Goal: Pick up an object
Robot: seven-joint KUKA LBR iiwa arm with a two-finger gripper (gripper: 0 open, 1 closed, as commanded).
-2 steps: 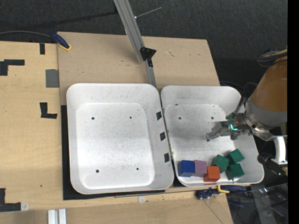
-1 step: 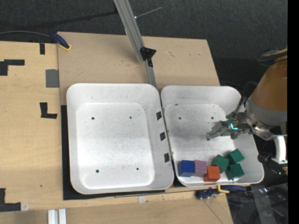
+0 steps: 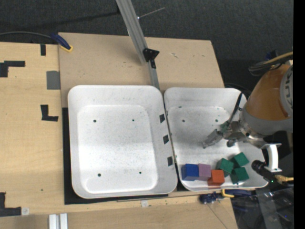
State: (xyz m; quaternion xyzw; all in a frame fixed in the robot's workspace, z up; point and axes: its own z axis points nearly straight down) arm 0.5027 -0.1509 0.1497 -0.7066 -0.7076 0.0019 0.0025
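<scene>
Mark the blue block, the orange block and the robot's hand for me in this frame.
blue block (image 3: 190,171): camera view, middle of its top face.
orange block (image 3: 217,176): camera view, middle of its top face.
hand (image 3: 209,141): camera view, at its fingertips above the right bin's floor.

pincer (image 3: 209,141) over right bin (image 3: 200,99) | blue block (image 3: 190,171), purple block (image 3: 204,171), orange block (image 3: 217,177) at near wall

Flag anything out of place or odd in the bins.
Nothing looks damaged or spilled. The blocks, blue, purple, orange and three green, huddle in the right bin's near corner, below the gripper.
</scene>
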